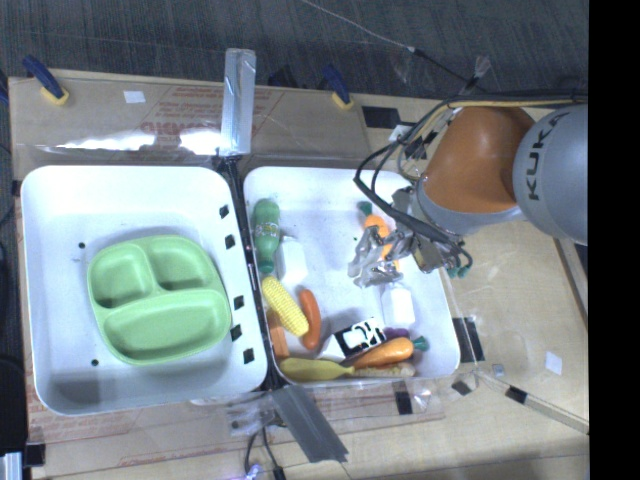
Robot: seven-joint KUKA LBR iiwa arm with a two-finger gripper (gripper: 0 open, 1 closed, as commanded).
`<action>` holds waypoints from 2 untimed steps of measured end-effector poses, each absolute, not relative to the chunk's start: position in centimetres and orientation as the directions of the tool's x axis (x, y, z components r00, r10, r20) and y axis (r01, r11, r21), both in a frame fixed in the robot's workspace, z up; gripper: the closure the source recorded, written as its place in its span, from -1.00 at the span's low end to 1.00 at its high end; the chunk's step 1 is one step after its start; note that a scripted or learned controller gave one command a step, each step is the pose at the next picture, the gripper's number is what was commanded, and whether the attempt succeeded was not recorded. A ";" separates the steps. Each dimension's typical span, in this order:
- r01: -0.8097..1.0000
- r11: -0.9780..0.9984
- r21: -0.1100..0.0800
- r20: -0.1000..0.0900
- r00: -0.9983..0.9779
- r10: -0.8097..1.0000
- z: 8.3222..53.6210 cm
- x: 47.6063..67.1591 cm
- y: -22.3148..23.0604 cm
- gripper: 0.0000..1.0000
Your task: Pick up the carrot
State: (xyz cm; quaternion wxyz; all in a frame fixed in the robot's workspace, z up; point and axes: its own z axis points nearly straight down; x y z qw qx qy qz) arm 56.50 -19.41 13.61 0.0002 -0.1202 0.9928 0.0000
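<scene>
In the right bin point(300, 183), a long orange carrot point(385, 351) with a green end lies along the front wall, beside a black-and-white box point(358, 336). My gripper point(372, 264) hangs over the bin's right half, pointing down and left, well behind that carrot. A smaller orange piece with a green tip point(376, 226) sits right against the gripper's upper side. I cannot tell whether it is held or lying under the gripper.
The right bin also holds a green bottle point(266, 226), a corn cob point(284, 306), a red-orange sausage point(311, 318), a yellow banana point(312, 370) and a white block point(400, 304). A green divided plate point(155, 298) lies in the left bin point(50, 198).
</scene>
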 end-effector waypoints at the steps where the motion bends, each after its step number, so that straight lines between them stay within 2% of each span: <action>1: -0.033 0.999 0.001 0.001 -0.999 -0.033 14.6 51.0 -16.5 1.00; 2: -0.235 0.972 -0.001 -0.003 -0.972 -0.235 9.2 52.7 -21.0 1.00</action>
